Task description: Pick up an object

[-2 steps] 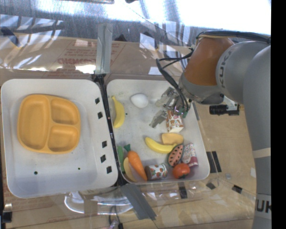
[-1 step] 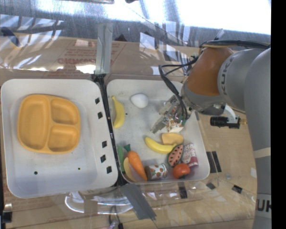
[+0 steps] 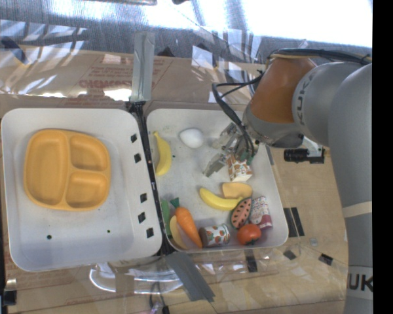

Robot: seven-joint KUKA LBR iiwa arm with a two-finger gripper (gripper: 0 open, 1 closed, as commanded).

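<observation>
Above the right bin [image 3: 278,201], near its far right side, the gripper [image 3: 224,157] is seen, carried by the grey arm [image 3: 327,110] with the orange band. Whether its fingers are open or closed cannot be told. Just beside it, a small patterned cup [image 3: 240,169] is placed, but contact cannot be judged. A white egg [image 3: 190,137] is found near the far wall, and a yellow banana [image 3: 162,154] is laid along the left wall. Nearer the front, a second banana [image 3: 217,201], a carrot [image 3: 188,225], a tomato [image 3: 249,233], a small can [image 3: 216,235] and some more toy food are gathered. On the left bin [image 3: 26,247], a yellow divided plate [image 3: 67,169] is placed.
</observation>
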